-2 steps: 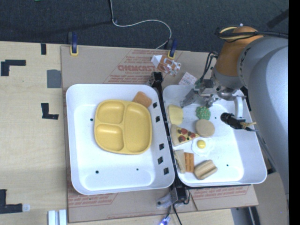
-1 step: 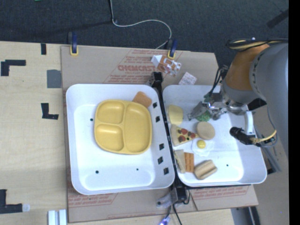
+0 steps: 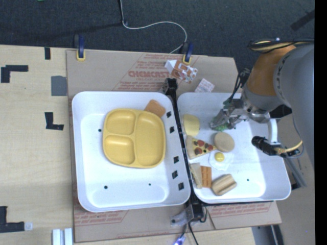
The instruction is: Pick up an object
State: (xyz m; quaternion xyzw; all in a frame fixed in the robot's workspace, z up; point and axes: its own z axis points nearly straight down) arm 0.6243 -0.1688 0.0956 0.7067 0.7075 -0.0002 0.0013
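Nearest me in the right bin (image 3: 276, 188) lie a bread roll (image 3: 224, 184), fried egg (image 3: 219, 157) and tan bun (image 3: 224, 141). My hand (image 3: 223, 120) hovers just beyond; its spread I cannot tell. I'd descend centred over the bun.

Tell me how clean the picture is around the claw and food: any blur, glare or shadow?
Camera view: lighting is soft and even, and the white right bin shows no strong glare. The claw looks small and slightly soft, with a faint shadow beneath it. The food pieces blur at the edges, and the yellow tray reads clearly.
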